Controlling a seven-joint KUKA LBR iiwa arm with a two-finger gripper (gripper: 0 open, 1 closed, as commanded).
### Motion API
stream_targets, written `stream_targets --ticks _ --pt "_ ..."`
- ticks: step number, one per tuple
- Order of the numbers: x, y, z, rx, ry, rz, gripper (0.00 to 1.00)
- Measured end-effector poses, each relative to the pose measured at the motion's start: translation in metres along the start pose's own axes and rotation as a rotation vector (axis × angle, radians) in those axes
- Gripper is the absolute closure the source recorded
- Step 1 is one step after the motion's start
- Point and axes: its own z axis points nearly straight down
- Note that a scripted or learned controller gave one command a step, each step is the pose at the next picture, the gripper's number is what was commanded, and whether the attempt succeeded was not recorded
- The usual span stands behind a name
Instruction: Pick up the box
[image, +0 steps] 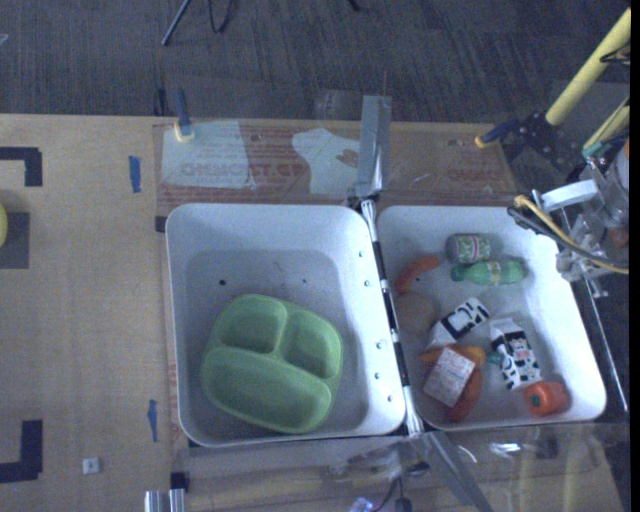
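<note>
1. A tan desk (80, 330) under dark carpet carries two white bins side by side.
2. The arm sits at the right edge, outside the right bin (590, 370); whether its claw (600, 225) is wide or narrow I cannot tell.
3. Risk: the box (449, 374) lies in the right bin's near part, touching an orange piece and close to the cow-patterned cartons (515, 357), so a descent could nudge neighbours or grab the wrong item.
4. The left bin (190, 300) holds a green divided tray (270, 362); the right also holds a green bottle (490, 271) and a can (470, 246).

Your arm (608, 215) sits at the right edge of the camera view, wrist hardware wrapped in yellow cabling (560, 235), raised and off to the side; finger state unreadable from here.
</note>
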Motion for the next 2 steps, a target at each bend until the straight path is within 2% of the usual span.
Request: stream_targets --ticks 1,2 --pt "0.068 0.038 -0.184 -0.001 0.0 -0.172 1.0" --pt "0.051 0.014 -0.181 0.002 -0.003 0.024 1.0"
